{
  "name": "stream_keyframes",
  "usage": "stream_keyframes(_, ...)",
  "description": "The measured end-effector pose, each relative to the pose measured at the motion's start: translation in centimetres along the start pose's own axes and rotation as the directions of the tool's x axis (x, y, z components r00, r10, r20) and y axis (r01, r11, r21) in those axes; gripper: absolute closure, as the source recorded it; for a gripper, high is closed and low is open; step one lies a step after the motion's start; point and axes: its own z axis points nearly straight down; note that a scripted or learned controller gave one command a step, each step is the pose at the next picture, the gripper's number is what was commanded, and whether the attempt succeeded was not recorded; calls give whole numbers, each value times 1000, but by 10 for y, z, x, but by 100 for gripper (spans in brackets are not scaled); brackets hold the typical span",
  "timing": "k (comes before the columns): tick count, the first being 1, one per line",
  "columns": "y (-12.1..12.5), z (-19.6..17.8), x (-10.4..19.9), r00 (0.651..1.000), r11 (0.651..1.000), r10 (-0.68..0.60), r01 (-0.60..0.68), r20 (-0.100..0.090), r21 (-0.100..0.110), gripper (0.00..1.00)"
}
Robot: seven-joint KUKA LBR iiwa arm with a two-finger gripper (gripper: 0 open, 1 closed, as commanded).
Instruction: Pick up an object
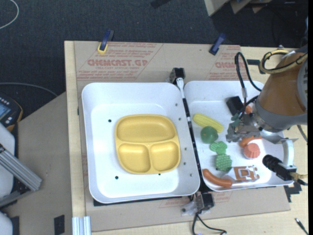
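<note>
Can't really tell how the fingers are set; the gripper (238, 129) is a dark metal clump hanging low over the right bin (205, 89). Just right of the gripper sits a ridged orange-red piece (252, 150). Left of it: smooth yellow corn (207, 122), round green ball (210, 133), bumpy green chunk (223, 161). The cardboard behind reads "CHEMCAST".
</note>
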Motion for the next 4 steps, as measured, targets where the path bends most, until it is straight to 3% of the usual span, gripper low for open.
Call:
stream_keyframes(1, 3, -64, -3, 1000, 1000, 0, 0, 0, -2, 100)
stream_keyframes(2, 3, -75, -3, 1000, 1000, 0, 0, -1, 2, 100)
stream_keyframes(4, 33, -58, 104, 1000, 1000, -4, 4, -4, 4, 100)
